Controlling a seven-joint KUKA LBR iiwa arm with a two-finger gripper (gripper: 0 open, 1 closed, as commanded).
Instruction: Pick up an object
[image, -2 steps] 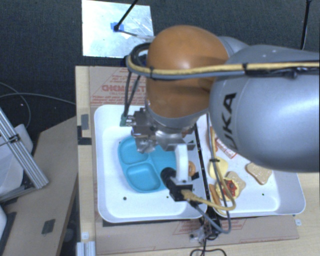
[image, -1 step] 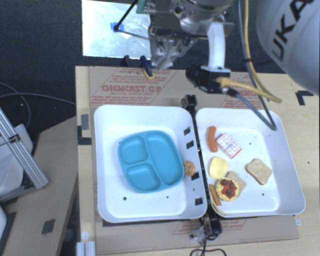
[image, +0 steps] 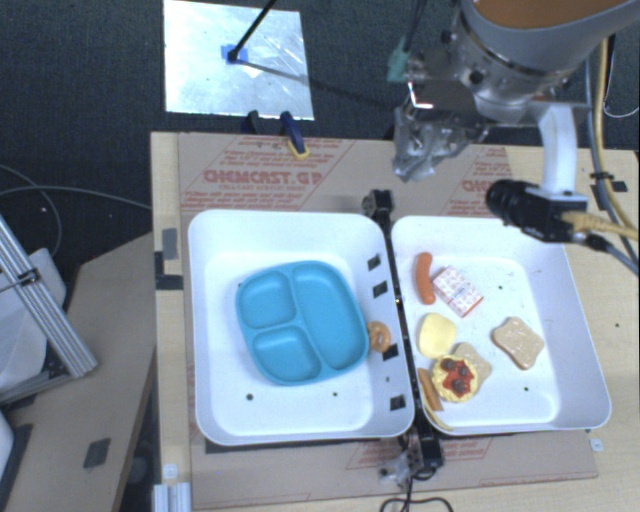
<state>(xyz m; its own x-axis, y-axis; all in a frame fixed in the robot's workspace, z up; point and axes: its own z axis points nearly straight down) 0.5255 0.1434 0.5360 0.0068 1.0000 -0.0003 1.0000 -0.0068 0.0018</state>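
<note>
Arm (image: 520, 40) enters from upper right, hand (image: 425, 150) pointing down above the desk (image: 250, 170), behind the right bin (image: 570, 330); finger state cannot be told. Right bin contains sausage (image: 425, 277), toast (image: 517, 342) and tart (image: 458, 375).

Toy foods (image: 455, 330) in right bin (image: 580, 330)

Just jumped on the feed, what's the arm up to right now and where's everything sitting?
The gripper hangs above the bench behind the two bins, with nothing in it. In the right bin lie a toy sausage, a red-patterned white packet, a yellow piece, a bread slice and a tart with red berries. The left bin holds a blue divided tray and a small pretzel beside it. No pick has been made yet.
</note>
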